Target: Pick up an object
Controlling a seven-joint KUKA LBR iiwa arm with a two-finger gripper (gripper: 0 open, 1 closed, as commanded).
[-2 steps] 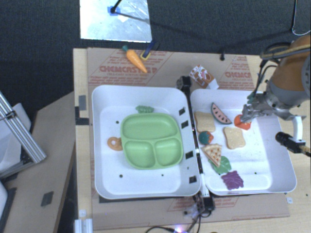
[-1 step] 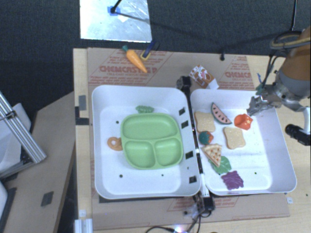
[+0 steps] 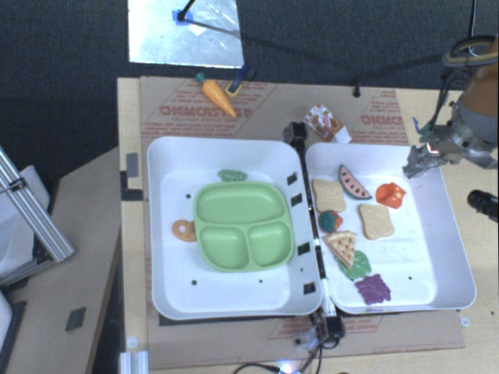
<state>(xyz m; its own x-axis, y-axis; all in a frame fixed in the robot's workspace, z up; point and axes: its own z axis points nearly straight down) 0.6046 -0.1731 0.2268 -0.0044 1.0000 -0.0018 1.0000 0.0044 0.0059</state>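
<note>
The right bin (image 3: 444, 232) holds several toy foods: a watermelon slice (image 3: 355, 183), a red tomato-like piece (image 3: 391, 195), two bread slices (image 3: 328, 195) (image 3: 377, 222), a teal and red ball (image 3: 330, 220), a pizza wedge (image 3: 341, 246), a green leaf (image 3: 358, 266) and purple grapes (image 3: 373, 288). My gripper (image 3: 422, 159) hangs at the bin's upper right corner, above and to the right of the red piece. Nothing shows between its fingers.
The left bin (image 3: 168, 209) holds a green divided tray (image 3: 238, 224), a small pretzel (image 3: 184, 231) and a green scrap (image 3: 231, 176). A toy carrot (image 3: 217, 97) and a wrapped snack (image 3: 323, 122) lie on the cardboard behind the bins. A metal plate (image 3: 185, 22) lies beyond.
</note>
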